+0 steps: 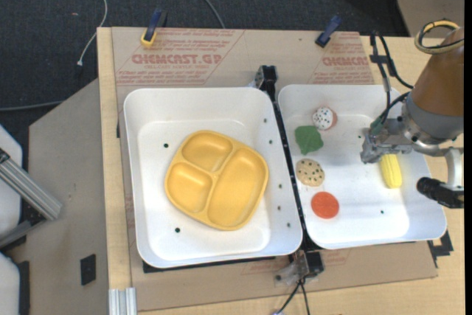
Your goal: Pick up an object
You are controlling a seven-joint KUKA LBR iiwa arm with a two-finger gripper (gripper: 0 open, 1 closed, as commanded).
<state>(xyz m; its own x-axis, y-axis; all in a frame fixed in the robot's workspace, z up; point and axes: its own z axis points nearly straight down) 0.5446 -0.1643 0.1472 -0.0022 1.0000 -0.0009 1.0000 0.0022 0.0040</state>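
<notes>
The right bin (354,229) holds several small items. A yellow corn-like piece (391,172) lies at its right side. My gripper (374,150) is low over the bin, just left of and touching the top end of that yellow piece. Further left are a green lump (308,138), a speckled white ball (323,117), a chocolate-chip cookie (310,172) and a red disc (325,204). The arm's orange band (441,88) and grey wrist hide the bin's right wall.
A yellow divided plate (216,178) lies in the left bin (147,114). The two bins meet along a ridge (286,166). Blue clamps (153,26) hold the cardboard at the back. Black cables (383,63) run behind the right bin.
</notes>
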